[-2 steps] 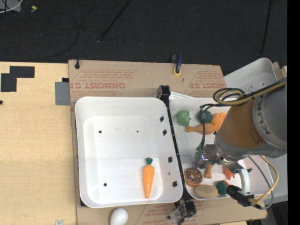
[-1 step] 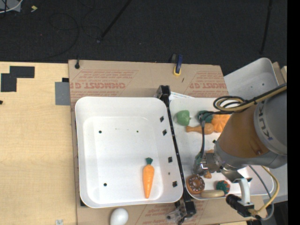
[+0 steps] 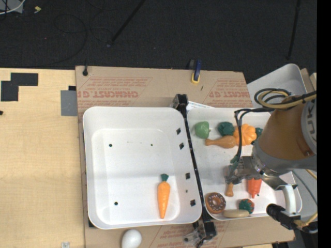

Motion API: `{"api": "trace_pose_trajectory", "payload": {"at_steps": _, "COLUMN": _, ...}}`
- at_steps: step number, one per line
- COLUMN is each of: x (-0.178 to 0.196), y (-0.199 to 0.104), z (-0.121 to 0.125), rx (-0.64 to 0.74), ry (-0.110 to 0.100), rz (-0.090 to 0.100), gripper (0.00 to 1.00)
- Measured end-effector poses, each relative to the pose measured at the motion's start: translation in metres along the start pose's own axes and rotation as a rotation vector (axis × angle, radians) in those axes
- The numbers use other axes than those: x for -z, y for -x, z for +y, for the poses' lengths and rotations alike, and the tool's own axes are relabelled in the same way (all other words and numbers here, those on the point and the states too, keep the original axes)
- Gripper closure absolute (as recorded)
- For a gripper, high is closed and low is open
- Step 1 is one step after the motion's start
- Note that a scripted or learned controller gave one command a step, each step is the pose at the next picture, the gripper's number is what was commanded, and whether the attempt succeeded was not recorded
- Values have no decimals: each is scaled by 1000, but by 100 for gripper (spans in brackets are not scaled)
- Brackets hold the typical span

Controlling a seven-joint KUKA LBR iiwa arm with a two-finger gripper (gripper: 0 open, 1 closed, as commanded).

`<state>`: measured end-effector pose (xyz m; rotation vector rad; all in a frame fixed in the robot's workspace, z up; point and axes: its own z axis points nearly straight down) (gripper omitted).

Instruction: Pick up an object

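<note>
Gripper (image 3: 235,175) sits low in right bin (image 3: 207,190), fingers over a small orange piece (image 3: 229,189) just below. Can't tell whether they're clenched or released. Donut (image 3: 215,202) lies near, lower left.

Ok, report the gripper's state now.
Gripper: low in the right bin, open or shut cannot be told.

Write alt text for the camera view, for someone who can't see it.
A grey and orange robot arm reaches from the right over the right bin, which holds toy foods including a doughnut. The left bin holds a toy carrot.
</note>
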<state>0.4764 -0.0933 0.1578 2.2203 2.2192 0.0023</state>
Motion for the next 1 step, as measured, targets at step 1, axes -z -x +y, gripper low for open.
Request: {"api": "trace_pose_trajectory", "payload": {"at_steps": 1, "x": -4, "y": -1, "z": -1, "rx": -3, "ry": -6, "rz": 2, "gripper": 0}}
